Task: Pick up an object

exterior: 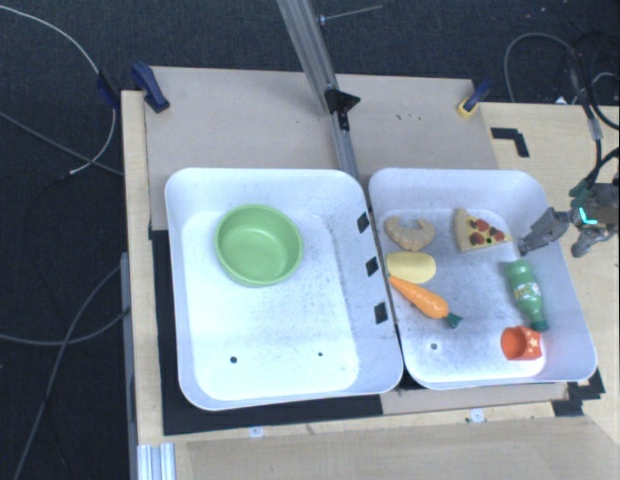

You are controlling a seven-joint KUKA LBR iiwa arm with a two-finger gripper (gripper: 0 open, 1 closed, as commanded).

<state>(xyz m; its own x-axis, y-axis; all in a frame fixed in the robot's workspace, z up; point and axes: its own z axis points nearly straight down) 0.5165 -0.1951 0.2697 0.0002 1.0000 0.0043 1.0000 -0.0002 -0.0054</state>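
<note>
You'll find a glossy orange cup (521, 343) nearest in the right bin (470, 370); then a green bottle (526, 293), tapered carrot (422, 299), wedge-shaped pizza slice (478, 231); the jaws (562, 234) hover at the far right rim, spread, pinching nothing.

From my console, the gripper (563, 231) at the frame's three o'clock edge looks dark grey, with angular metal fingers (540, 233). Above them I see a small teal-lit spot and black cabling, though blur makes details uncertain.
</note>
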